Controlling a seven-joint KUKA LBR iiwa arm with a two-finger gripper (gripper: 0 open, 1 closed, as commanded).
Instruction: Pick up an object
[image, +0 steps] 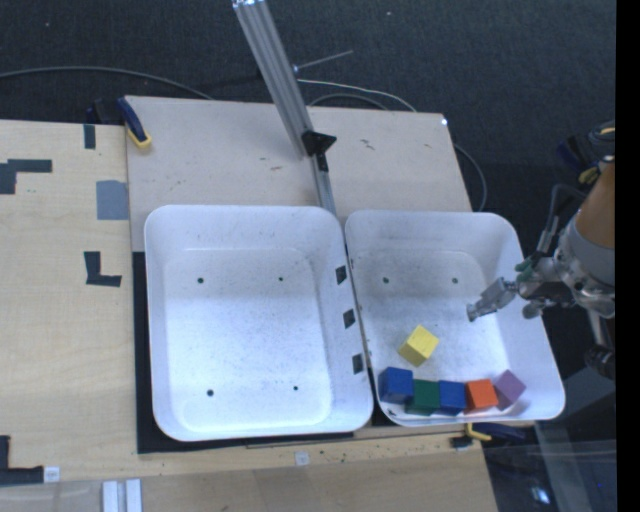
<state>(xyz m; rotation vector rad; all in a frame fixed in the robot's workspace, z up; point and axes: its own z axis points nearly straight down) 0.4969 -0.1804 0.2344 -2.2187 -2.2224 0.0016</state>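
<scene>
bins: 2 shallow white bins side by side on bench; left bin (170, 330), right bin (500, 240), inner rims touching.
blocks: 6 total, all in right bin.
yellow block (420, 344): alone on bin floor, tilted, near centre-front, apart from the rest.
front row: 5 blocks packed along right bin's near wall, l to r: blue block (396, 383), green block (426, 396), second blue block (452, 396), orange block (482, 395), purple block (510, 386). Neighbours touching or nearly so.
gripper (485, 303): over right bin's right side, above the floor, up-right of yellow block, well apart from the row. Nothing btwn fingers; open/clenched: cannot tell, too small + blurred.
arm (590, 245): enters from right, over bin's right rim.
obstructions: none btwn gripper and yellow block; row blocks hemmed by near wall + each other.
other: metal pole (280, 75) slanting in from top, ends at bins' junction; yellow-blue clamp (134, 123) at bench's far-left corner; 1 more yellow clamp (478, 433) by right bin's front edge; cables (380, 98) behind bench.
</scene>
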